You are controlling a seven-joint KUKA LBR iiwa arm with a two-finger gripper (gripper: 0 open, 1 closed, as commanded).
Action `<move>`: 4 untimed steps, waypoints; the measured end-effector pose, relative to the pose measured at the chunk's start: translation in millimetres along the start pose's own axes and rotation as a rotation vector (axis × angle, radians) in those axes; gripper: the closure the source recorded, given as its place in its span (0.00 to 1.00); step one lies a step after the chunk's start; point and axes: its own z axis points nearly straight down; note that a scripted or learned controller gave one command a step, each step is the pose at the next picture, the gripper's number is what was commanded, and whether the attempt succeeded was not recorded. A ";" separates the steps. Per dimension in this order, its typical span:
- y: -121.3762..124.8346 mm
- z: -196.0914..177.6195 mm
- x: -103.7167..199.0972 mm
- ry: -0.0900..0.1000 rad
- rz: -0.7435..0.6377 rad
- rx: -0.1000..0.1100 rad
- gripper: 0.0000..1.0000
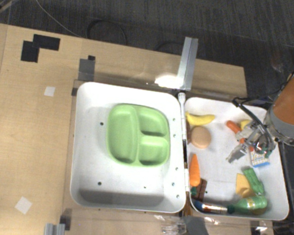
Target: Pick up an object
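- The gripper point(236, 153) hangs over the right bin point(222, 110), over its bare floor to the right of the bun point(201, 137). I cannot tell how far it is open; nothing is seen held in it.
- No object is lifted yet. All candidates lie in the right bin: the banana point(200, 119) just above the bun, the carrot point(195, 170) below the bun along the left wall, a small orange piece point(233, 127) to the bun's right, and a yellow wedge point(242, 184) and a green bottle point(251, 202) well below and right of the bun.
- Risk: the spot under the gripper looks bare, so closing there would likely catch nothing.
- Risk: the bun is round and could roll or squirt out of a pinch that is off-centre.
- Risk: the banana touches or nearly touches the bun; reaching for either may nudge the other and spoil the grasp.
- Risk: the carrot lies close to the wall, so a finger may strike the rim.
- Risk: wedge, bottle and a green piece point(252, 179) crowd together; a grab there may jam on two things.
- The green tray point(137, 134) in the left bin point(87, 149), far left of the bun, looks too broad for a pinch.
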 end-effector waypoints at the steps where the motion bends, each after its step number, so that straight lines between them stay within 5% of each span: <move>1: -33.8 52.9 16.2 0.002 -0.042 -0.001 0.00; 2: -31.1 37.6 11.5 -0.016 -0.047 -0.004 1.00; 3: -31.0 38.2 11.9 -0.015 -0.048 -0.004 0.00; 4: -45.2 51.6 47.1 -0.002 0.114 -0.002 0.00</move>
